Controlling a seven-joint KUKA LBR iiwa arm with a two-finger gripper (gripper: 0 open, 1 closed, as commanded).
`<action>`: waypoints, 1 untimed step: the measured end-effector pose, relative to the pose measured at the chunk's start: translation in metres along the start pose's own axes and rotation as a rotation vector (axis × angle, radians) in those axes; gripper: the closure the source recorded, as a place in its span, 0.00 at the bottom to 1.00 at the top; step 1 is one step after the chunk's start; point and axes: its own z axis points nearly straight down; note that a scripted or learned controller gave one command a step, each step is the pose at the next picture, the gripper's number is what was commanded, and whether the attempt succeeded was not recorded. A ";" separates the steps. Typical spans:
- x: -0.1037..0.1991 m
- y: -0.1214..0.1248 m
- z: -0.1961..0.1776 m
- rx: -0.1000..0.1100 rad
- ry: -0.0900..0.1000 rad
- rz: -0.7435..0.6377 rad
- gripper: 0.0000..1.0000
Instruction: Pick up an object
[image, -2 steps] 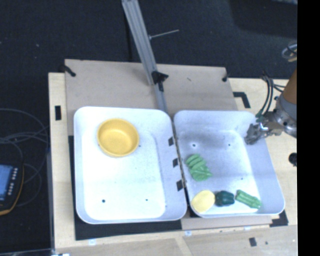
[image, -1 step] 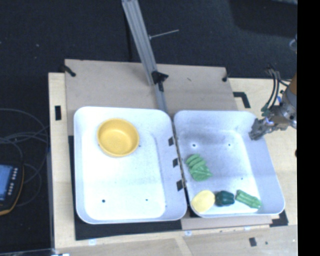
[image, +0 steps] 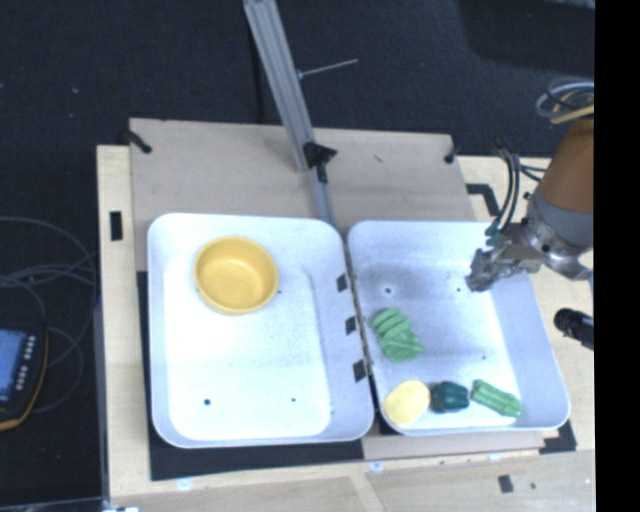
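Hand (image: 483, 272) sits at about two o'clock over the right bin (image: 530, 340), just inside its far right edge, with the grey wrist and orange band trailing off toward three o'clock; from my seat I cannot tell how it is set, since it reads as a dark blur against the white floor, and I see nothing carried in it. Nothing is picked yet, as far as I can judge. The candidates lie in that same bin: a light green ridged toy vegetable (image: 397, 335) near the divider at roughly nine o'clock of the bin, and a row along the near wall at six o'clock, made up of a yellow lemon-like piece (image: 406, 402), a dark green piece (image: 449, 397) touching or just beside it, and a green pickle-shaped piece (image: 496, 398) toward five o'clock. I take it they were scattered loosely so the program has varied targets. The left bin (image: 170, 330) holds a yellow bowl (image: 237, 274) at its eleven o'clock corner, well apart from the arm. Both bins rest side by side on the worktop (image: 390, 165). My guess is the ridged vegetable is the easiest reach, lying alone and clear of the walls.
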 end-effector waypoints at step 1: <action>0.045 -0.017 0.005 0.000 0.000 0.000 1.00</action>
